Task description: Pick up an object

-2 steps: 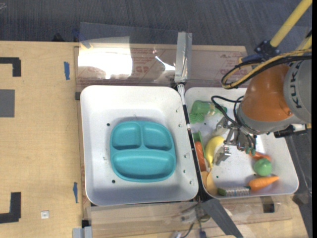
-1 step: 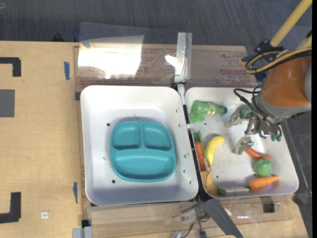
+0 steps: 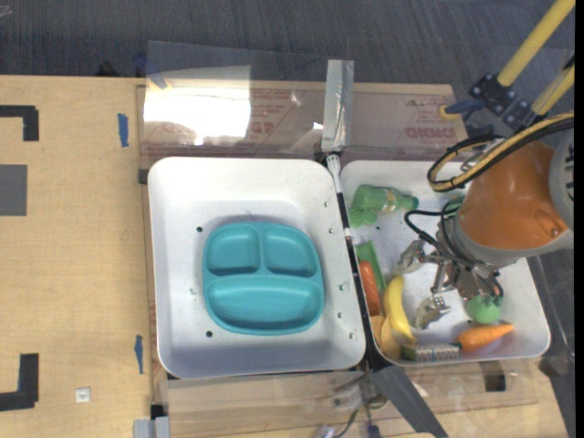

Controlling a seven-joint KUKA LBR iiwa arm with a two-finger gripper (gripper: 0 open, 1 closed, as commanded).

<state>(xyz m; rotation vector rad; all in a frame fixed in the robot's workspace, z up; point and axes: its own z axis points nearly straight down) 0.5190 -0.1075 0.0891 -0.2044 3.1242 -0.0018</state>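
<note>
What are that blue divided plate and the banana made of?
The teal divided plate looks like moulded plastic: matte, uniform colour, rounded compartment ridges. The banana seems a plastic toy, judging by its smooth, evenly yellow skin, though real fruit can't be ruled out.

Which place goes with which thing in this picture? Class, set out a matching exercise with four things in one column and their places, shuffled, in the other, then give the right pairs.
Things
1. teal tray
2. banana
3. carrot
4. green toy

Places
A. far left corner of the right bin
B. middle of the left bin
C. near right corner of the right bin
D. near the right bin's left wall, beside a red-orange thing

Pairs: 1-B, 2-D, 3-C, 4-A
</note>
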